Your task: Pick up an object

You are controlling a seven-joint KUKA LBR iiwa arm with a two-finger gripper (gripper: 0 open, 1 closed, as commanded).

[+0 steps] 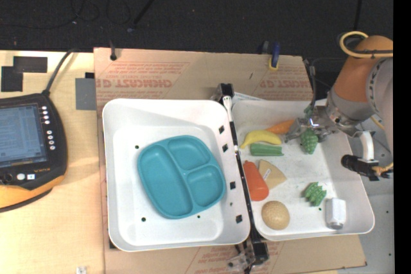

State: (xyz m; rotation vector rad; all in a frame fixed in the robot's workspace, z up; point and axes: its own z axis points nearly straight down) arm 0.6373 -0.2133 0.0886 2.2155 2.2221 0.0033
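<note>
Dark backdrop above, cables trailing across it. Pale wooden bench below, with a sheet of printed cardboard (192, 77) under two shallow white bins set side by side. At the bench's left edge lies a handheld control pendant (26, 138) with a lit screen and an orange underside.

Left bin (122, 119): a teal divided plate (181, 175), three compartments, lying flat near the middle.

Right bin (356, 212): a scatter of toy food. Yellow banana (260, 137) near the upper left, with a green pod-like piece (266, 150) touching just below it. Orange carrot (282, 127) just to the banana's upper right. A red-orange cylinder (254, 181) lies along the left wall, beside a tan wedge (272, 173). A round tan bun-like item (275, 215) sits near the front edge. Small green leafy piece (314, 193) right of centre; a white-grey cylinder (335, 213) near the front right corner.

Arm reaches in from the right, orange band above the wrist. Gripper (310, 135) is low over the upper right part of the right bin, directly at a green bumpy vegetable piece (309, 142). The piece sits right at the fingertips and appears to be between them, so the fingers look closed on it, though the metal parts are small and cluttered. Cannot tell whether the piece is raised off the bin floor or resting on it.
</note>
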